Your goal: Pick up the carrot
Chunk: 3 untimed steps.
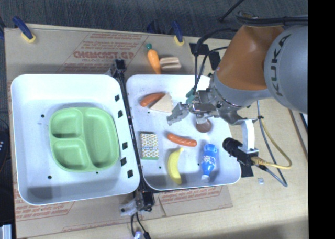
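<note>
I see the gripper (184,111) over the right bin (137,87), fingers spread with nothing between them; the carrot (153,60) lies outside, beyond its far rim.

Carrot (153,59): small, orange with green top, lying on the bench beyond the right bin's far rim, green end pointing far

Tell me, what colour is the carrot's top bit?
Green. The carrot is orange with a small green top, lying on the bench just beyond the right bin, seen from the camera view.
</note>
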### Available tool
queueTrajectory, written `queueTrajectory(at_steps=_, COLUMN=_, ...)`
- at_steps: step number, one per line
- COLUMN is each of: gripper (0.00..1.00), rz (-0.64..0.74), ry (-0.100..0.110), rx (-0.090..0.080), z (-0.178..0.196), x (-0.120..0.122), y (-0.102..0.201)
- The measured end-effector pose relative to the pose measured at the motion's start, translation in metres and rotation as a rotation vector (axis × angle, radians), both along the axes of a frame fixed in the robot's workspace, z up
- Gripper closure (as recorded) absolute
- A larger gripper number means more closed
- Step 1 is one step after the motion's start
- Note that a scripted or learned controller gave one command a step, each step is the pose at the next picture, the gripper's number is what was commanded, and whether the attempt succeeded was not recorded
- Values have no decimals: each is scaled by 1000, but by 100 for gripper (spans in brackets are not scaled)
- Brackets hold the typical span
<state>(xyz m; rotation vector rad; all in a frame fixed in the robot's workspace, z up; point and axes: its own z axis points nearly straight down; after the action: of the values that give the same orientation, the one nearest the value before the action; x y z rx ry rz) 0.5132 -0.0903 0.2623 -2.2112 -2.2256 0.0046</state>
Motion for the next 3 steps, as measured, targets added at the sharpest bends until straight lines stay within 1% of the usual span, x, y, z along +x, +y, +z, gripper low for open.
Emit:
queueTrajectory(at_steps=1, gripper=0, rz=-443, ry=3, rx=-2, z=-72, x=9, y=59)
queueTrajectory(at_steps=2, gripper=0, rz=-489, ry=3, rx=-3, z=-71, x=-38, y=106)
queueTrajectory(at_steps=3, gripper=0, rz=-496, ry=-1, rx=-2, z=-71, x=7, y=39)
